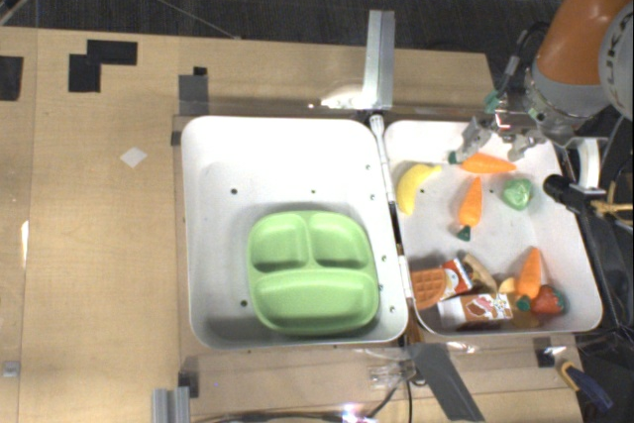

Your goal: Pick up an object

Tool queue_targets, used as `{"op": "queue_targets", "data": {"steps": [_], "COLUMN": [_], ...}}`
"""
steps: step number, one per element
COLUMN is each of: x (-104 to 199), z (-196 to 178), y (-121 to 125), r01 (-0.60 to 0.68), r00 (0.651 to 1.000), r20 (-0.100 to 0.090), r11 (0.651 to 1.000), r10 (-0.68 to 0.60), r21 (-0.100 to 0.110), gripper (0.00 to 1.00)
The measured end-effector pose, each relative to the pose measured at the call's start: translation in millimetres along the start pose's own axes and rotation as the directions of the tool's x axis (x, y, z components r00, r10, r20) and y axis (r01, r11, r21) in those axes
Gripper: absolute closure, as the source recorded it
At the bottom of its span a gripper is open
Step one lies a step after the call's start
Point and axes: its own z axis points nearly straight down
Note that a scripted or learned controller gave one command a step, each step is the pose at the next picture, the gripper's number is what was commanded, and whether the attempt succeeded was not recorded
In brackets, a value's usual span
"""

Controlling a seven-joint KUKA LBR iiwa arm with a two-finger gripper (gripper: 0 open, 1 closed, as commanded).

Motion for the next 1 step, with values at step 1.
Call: {"op": "queue_targets", "data": {"steps": [1], "x": [-18.0], "z": [87.9], "y": [23.6], "r01": [0.019], "r00": [1.0], "r20": [0.009], "r11": [1.0], "r10": [-0.019], "r21": [-0.022], "gripper": [0.0]}}
